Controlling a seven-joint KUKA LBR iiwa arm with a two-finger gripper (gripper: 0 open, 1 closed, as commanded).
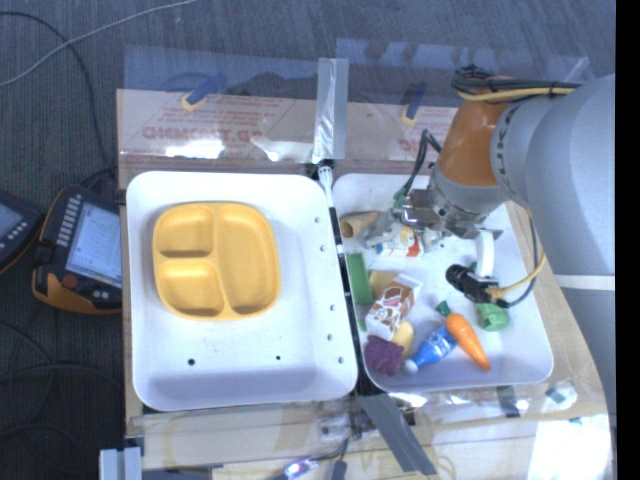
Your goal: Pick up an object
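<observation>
My gripper point(405, 236) reaches down into the upper part of the right bin point(530, 368), right over a small white and orange item point(408, 243). Its fingertips are lost among the clutter there. Lower in that bin lie an orange carrot point(467, 339), a blue and white tube point(432, 350), a purple grape bunch point(382, 355), a red and white carton point(390, 308), a green stick point(358, 278) and a green piece point(492, 317). A tan cone-shaped item point(358, 224) lies by the bin's upper left corner.
The left bin point(200, 368) holds a yellow divided plate point(215, 259). A teach pendant point(80, 253) lies on the floor to the left. The grey arm point(560, 168) covers the right bin's upper right side.
</observation>
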